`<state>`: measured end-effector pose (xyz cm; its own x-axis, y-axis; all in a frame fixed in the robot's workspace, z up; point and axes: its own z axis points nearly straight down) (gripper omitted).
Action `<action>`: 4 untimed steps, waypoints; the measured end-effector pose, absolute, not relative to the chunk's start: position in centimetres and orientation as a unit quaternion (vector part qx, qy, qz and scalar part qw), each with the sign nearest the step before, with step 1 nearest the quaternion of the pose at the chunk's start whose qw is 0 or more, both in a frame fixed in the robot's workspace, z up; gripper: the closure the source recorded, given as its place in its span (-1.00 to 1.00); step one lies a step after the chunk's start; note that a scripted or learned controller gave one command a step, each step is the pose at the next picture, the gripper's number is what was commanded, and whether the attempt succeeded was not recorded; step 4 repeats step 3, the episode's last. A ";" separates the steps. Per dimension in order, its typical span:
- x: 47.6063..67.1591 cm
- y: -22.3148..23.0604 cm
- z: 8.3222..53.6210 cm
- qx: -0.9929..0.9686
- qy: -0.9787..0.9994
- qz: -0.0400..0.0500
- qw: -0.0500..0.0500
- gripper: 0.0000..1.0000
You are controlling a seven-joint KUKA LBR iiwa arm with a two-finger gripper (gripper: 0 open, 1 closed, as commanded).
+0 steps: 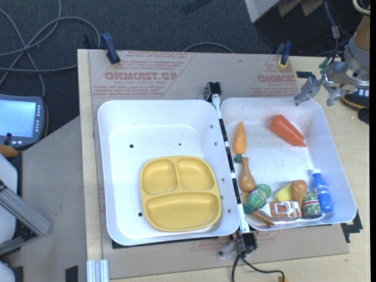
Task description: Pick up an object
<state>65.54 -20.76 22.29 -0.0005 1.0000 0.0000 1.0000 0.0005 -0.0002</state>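
My gripper [320,93] hangs over the far right corner of the right bin [338,157], at the top right of the camera view. Its fingers [303,93] are spread open with nothing between them. In that bin an orange-red pepper-like toy [286,130] lies just below and to the left of the gripper, apart from it. A small carrot [239,138] lies near the bin's left wall. At the near end are a brown pear-shaped toy [247,177], a green toy [257,195], a yellow toy [284,191], a blue bottle [321,192] and a small printed box [285,210].
The left bin [117,134] holds a yellow divided plate [179,192] in its near half. A black hinge strip [226,151] runs between the bins. Blue clamps [109,47] grip the board's far edge. A screen [20,119] sits off the bench at the left.
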 end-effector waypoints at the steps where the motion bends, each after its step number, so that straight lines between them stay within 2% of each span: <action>1: 64.0 -16.6 9.1 -0.706 -0.708 0.002 0.005 -1.00; 2: 65.0 -10.4 8.4 -0.705 -0.709 0.000 0.002 -1.00; 3: 65.1 -10.9 9.6 -0.707 -0.708 0.000 0.000 1.00; 4: 65.1 -10.9 9.6 -0.707 -0.708 0.000 0.000 1.00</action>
